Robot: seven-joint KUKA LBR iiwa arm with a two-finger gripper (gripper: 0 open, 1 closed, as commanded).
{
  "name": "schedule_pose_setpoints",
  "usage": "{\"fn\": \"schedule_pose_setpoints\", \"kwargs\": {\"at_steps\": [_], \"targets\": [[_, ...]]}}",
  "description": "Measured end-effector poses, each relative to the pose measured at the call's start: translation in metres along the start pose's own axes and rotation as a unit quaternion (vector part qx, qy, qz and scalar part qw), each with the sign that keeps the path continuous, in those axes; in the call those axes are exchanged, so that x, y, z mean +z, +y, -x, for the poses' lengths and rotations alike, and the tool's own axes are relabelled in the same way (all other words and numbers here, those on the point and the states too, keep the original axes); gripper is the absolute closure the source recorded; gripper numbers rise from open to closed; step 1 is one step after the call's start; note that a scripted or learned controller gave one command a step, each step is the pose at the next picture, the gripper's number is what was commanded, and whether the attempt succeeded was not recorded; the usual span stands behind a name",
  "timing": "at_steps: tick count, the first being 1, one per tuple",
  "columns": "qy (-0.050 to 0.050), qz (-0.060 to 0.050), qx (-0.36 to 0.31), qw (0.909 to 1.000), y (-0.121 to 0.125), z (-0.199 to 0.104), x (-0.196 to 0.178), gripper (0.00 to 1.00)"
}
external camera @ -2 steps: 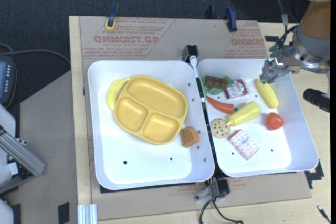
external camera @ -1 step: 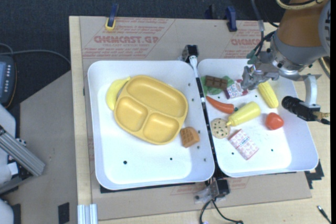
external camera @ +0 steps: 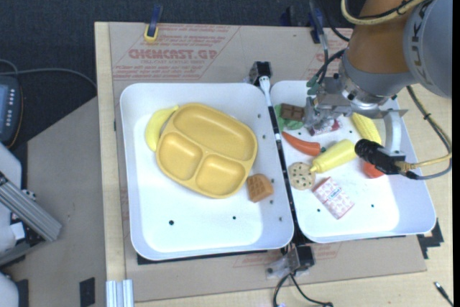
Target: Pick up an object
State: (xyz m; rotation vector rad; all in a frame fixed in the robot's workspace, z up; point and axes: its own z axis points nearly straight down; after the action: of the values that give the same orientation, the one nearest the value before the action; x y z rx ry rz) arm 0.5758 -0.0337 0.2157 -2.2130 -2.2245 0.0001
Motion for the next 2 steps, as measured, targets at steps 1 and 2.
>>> {"fn": "schedule_pose_setpoints", "kwargs": {"at_steps": [1, 2], "targets": [[0.001, 0.001, -0.001, 1.0, -0.012, -0.059, -0.013, 1.0], [-0.001, 0.0, 0.0, 1.0, -0.022, -0.11, -0.003, 1.0]]}}
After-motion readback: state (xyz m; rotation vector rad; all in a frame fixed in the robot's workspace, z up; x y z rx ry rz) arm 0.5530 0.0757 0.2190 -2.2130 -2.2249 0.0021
